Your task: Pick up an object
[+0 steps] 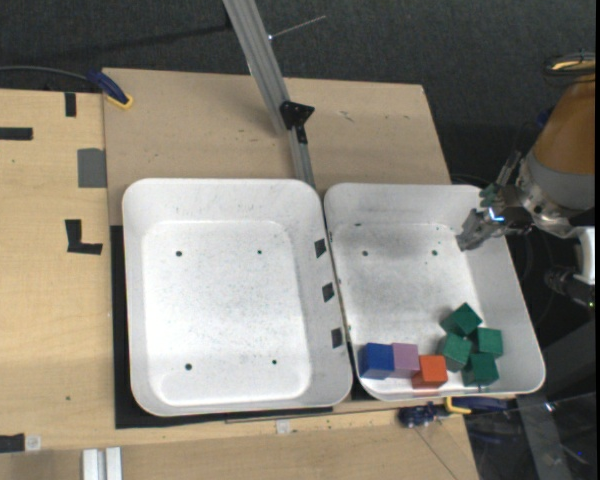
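Camera view: blocks clustered in right bin (400, 258), near-right corner. Blue block (378, 359), purple block (405, 357), orange block (432, 370) in row along near wall, touching. Green blocks (472, 344) bunched just beside them, toward right wall. Left bin (140, 268) alongside on bench (40, 298). Claw (474, 230) over right bin's far-right rim, well apart from blocks; finger state cannot be determined.
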Robot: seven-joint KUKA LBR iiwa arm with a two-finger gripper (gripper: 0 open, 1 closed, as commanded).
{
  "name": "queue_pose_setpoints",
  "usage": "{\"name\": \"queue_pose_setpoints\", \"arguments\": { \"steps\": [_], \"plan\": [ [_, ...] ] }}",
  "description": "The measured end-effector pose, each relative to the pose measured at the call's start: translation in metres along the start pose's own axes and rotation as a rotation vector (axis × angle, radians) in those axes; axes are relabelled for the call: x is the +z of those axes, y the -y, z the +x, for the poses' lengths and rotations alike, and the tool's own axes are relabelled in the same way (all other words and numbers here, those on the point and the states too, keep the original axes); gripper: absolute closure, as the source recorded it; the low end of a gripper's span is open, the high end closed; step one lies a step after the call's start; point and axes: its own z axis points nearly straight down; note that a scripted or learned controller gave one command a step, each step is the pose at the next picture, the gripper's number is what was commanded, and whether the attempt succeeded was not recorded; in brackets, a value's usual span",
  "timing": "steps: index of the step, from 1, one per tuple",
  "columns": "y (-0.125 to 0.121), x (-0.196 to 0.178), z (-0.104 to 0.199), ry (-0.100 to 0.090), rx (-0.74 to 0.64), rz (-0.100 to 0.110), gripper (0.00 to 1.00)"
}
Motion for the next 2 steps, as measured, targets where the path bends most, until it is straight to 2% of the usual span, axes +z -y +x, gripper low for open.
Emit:
{"name": "queue_pose_setpoints", "arguments": {
  "steps": [1,2],
  "plan": [
    [-0.012,0.007,0.051,-0.002,-0.001,0.001,1.0],
    [-0.015,-0.005,0.102,-0.003,-0.006,-0.001,1.0]
  ]
}}
